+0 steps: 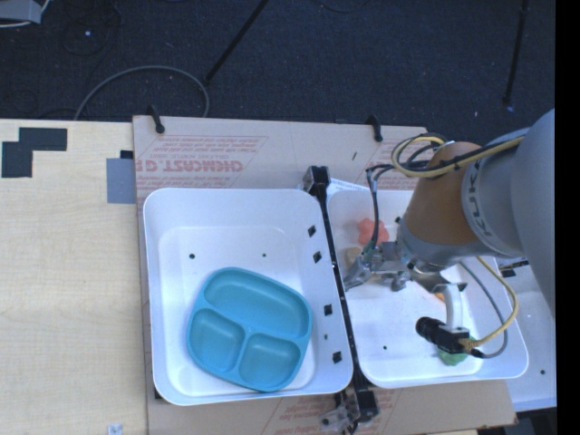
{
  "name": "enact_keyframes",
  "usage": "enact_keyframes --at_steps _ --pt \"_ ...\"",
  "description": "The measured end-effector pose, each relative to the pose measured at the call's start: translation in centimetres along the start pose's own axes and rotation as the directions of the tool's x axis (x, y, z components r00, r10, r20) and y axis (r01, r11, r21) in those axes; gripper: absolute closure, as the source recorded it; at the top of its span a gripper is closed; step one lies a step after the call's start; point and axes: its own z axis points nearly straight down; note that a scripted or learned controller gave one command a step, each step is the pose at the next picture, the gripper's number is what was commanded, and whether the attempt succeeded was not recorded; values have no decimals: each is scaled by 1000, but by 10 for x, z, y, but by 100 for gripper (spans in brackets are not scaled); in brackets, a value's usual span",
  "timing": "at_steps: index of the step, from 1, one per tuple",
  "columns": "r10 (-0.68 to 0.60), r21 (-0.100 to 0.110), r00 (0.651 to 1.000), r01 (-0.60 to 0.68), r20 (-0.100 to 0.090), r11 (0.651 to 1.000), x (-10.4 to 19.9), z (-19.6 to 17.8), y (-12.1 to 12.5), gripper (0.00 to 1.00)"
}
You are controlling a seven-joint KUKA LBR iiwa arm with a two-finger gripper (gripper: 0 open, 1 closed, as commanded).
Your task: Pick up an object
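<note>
A small orange-pink object [372, 232] lies in the right bin [399, 372], near its far left corner. A green object [452, 357] sits by the bin's near right corner, partly hidden by a black cable fitting. My gripper [362, 268] reaches down into the right bin close to the divider, just in front of the orange-pink object. The grey arm with its orange band [439, 208] hides much of the bin's far right part. Nothing shows in the gripper's grasp.
The left bin [172, 208] holds a blue divided plate [249, 328] in its near half. A black divider [328, 270] runs between the bins. Yellow and black cables [503, 320] loop off the wrist over the right bin.
</note>
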Motion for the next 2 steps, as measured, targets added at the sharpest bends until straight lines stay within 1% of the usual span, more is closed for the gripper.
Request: enact_keyframes --at_steps 1,2 --pt "6 2 1000 -6 -2 1000 -1 -10 -1 100" --pt "6 -3 1000 -6 -1 1000 -6 -54 1 100"
